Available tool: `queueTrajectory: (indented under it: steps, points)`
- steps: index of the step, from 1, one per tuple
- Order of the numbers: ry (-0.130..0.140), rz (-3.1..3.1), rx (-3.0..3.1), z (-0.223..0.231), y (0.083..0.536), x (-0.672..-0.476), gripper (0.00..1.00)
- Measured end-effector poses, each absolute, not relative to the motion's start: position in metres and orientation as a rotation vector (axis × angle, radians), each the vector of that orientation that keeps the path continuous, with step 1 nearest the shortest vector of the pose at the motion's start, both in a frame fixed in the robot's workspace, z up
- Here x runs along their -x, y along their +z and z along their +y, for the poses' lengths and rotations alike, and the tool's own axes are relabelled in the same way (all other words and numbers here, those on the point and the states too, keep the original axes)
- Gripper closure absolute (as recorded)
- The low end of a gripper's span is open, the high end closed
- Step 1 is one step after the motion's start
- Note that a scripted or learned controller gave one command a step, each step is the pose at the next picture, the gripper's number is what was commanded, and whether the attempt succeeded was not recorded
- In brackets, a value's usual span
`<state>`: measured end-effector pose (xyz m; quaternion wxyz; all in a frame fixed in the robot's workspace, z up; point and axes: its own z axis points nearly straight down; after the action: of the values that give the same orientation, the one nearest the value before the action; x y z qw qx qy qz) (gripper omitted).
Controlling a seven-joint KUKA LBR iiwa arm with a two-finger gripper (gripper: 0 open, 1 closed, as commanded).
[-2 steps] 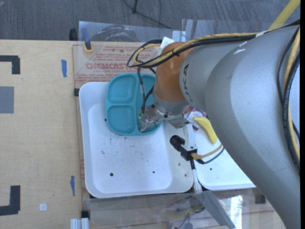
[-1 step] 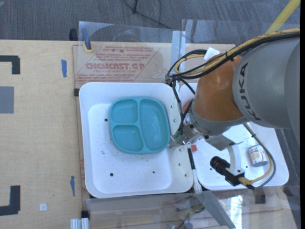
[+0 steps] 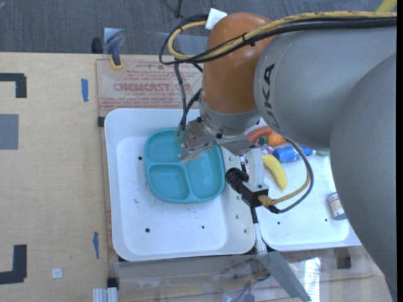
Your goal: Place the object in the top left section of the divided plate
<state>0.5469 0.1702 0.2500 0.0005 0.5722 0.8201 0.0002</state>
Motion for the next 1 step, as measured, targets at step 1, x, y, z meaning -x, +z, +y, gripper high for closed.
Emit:
queueTrajectory:
  steps: [1]
  points:
    - [0.017, 2.482, -1.910, 0.2006, 0.1167, -0.5138, 1.00]
